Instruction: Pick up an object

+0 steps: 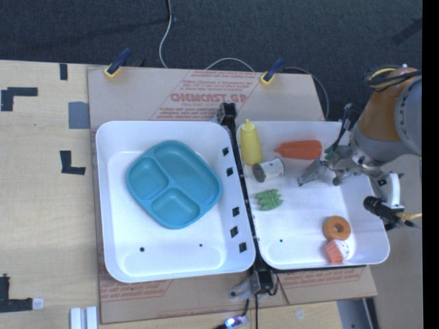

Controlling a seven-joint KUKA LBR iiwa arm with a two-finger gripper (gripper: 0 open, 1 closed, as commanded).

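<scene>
Gripper [314, 176], mid-right of frame, fingers' state can't tell; carrot [299, 149] just up-left, long axis approx. horizontal.

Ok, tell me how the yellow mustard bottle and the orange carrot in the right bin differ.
Colour: the yellow mustard bottle is yellow with a pointed cap, while the orange carrot is plain orange and tapered. Pose: the bottle lies lengthwise along the divider between the bins, while the carrot lies crosswise, pointing toward the gripper. Place: the bottle is at the bin's left edge, the carrot nearer the middle. Both lie in the right white bin, at its far end.
</scene>
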